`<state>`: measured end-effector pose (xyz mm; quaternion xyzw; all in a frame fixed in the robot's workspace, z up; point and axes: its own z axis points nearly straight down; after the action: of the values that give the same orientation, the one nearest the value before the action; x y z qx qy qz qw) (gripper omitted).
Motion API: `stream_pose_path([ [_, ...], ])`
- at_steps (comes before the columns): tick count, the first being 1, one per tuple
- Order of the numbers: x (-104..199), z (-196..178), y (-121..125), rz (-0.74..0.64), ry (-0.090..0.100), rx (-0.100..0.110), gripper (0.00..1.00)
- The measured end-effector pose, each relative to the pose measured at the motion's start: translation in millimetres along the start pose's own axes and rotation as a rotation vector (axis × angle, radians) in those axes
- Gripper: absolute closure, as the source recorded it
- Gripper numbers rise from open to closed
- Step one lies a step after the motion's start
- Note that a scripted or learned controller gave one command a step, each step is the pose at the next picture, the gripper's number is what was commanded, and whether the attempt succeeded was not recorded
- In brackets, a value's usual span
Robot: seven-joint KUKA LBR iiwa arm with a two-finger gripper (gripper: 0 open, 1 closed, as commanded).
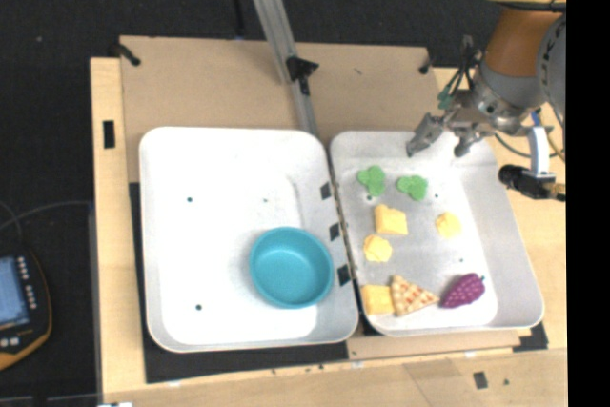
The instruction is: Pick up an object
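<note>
My gripper [442, 144] hangs over the far edge of the right bin [496, 214], fingers spread apart with nothing between them. Below it in that bin lie two green broccoli-like pieces [371, 178] [413, 187]. Nearer the front are a yellow cheese block [390, 220], a small yellow piece [447, 224], another yellow piece [377, 249], a yellow block [376, 299], a pizza slice [412, 295] and a purple grape bunch [462, 290]. A blue bowl [291, 266] sits in the left bin [191, 167] at its front right.
A slanted metal pole [270, 5] rises behind the bins, its base near the gap between them. A handheld controller [19, 295] lies off the bench at the far left. Cables hang by the arm at the right edge.
</note>
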<state>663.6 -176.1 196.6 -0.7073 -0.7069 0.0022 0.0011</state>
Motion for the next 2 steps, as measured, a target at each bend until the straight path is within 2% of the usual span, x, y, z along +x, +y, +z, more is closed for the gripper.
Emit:
stream_pose_path([
  [1, -0.5, 61.3, 5.5, -0.002, 0.000, 0.000, 0.00],
  [2, -1.4, 97.5, 5.2, -0.002, -0.001, -0.003, 0.00],
])
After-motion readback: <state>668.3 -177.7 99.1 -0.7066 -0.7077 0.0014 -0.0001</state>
